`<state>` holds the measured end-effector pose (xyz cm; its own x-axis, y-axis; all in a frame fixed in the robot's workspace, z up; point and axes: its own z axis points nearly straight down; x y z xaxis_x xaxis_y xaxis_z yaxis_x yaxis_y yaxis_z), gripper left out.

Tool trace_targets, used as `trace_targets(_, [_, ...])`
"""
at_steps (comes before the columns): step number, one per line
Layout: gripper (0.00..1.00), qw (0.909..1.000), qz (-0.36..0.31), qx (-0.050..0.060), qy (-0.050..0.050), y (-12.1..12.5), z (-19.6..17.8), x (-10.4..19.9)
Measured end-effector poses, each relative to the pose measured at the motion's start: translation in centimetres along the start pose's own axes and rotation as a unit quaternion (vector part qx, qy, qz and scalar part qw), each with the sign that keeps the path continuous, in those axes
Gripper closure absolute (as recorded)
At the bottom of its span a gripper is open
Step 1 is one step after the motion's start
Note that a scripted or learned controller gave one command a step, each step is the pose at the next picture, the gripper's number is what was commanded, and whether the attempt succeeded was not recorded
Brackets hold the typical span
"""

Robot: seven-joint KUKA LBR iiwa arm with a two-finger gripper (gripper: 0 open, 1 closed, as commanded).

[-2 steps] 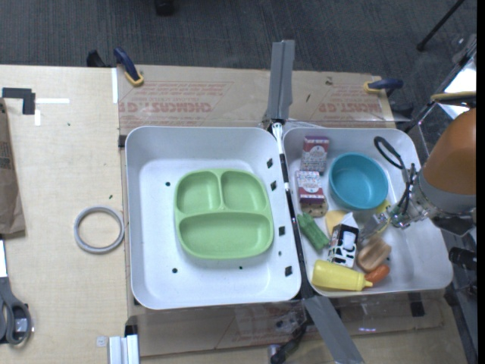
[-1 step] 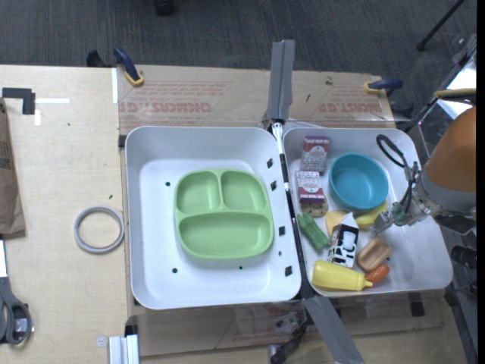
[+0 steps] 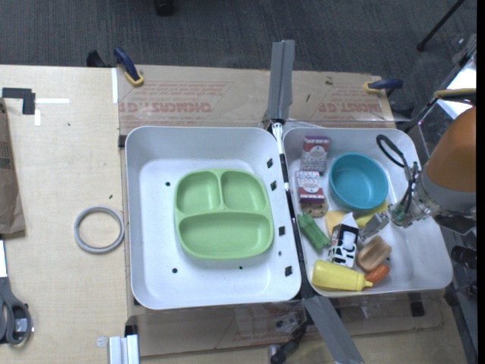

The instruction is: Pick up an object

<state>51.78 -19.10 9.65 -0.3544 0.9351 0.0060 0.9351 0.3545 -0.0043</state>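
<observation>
Camera view: the arm (image 3: 455, 161) is cut off at the right edge. The gripper (image 3: 402, 214) hangs over the right bin (image 3: 432, 268); whether it is open or closed cannot be told. The right bin holds one blue bowl (image 3: 358, 182), two small cartons (image 3: 312, 171), one green piece (image 3: 312, 232), one black-and-white item (image 3: 345, 245), one yellow bottle (image 3: 337, 277) and a brown item (image 3: 373, 255), partly overlapped and hard to identify. The left bin (image 3: 144, 226) holds one green divided plate (image 3: 223, 213). One ring (image 3: 98, 228) lies on the bench
</observation>
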Motion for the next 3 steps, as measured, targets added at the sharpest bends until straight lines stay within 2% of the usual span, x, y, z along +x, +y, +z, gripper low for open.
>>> trace_targets(1, [0.0,0.9999,-0.013,-0.001,-0.002,5.57,0.69,0.64])
trace_targets(2, [1.0,0.9999,-0.011,0.003,0.0,5.32,0.12,0.48])
trace_targets(3, [0.0,0.9999,-0.012,0.002,0.0,5.42,0.04,0.5])
